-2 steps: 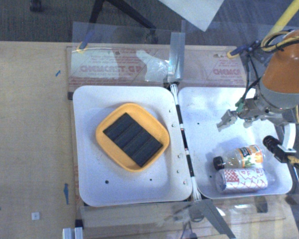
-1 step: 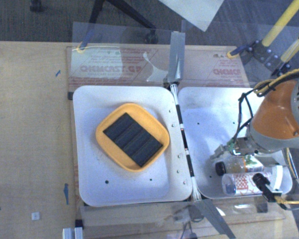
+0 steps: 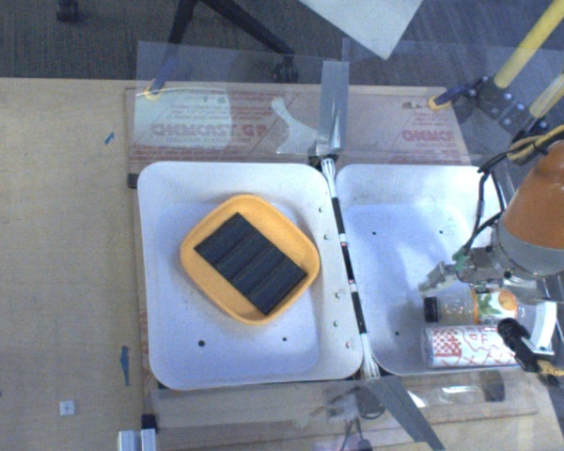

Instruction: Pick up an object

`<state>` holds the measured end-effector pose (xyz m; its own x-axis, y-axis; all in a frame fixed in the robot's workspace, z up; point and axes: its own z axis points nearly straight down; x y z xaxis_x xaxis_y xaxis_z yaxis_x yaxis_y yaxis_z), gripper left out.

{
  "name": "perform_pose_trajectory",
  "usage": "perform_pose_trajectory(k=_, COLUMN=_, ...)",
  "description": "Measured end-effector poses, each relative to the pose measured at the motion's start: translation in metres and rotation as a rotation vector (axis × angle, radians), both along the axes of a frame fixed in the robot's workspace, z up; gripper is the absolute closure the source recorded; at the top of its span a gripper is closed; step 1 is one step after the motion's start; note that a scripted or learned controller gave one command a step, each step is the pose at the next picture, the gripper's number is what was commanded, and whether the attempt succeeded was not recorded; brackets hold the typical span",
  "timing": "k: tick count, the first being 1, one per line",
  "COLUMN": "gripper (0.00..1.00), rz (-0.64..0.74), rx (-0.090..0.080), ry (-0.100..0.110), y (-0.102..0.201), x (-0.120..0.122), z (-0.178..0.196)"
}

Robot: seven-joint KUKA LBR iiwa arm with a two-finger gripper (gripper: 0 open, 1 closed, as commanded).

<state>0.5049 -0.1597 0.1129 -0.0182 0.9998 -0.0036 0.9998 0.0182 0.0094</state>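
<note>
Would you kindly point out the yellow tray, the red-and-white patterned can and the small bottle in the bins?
yellow tray (image 3: 199,272): camera view, on its bare yellow rim.
red-and-white patterned can (image 3: 465,346): camera view, middle of its side.
small bottle (image 3: 470,305): camera view, on its body.

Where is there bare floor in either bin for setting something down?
Left bin: bare strips surround the yellow tray, widest along the near edge. Right bin: the far and left parts are bare. Its near right corner is crowded by the hand, a bottle and a red-patterned can.
</note>
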Motion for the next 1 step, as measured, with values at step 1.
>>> perform_pose_trajectory(k=1, gripper=0.00, rz=-0.411, rx=0.012, ry=0.010, y=-0.0529, x=-0.0179, z=0.0025)
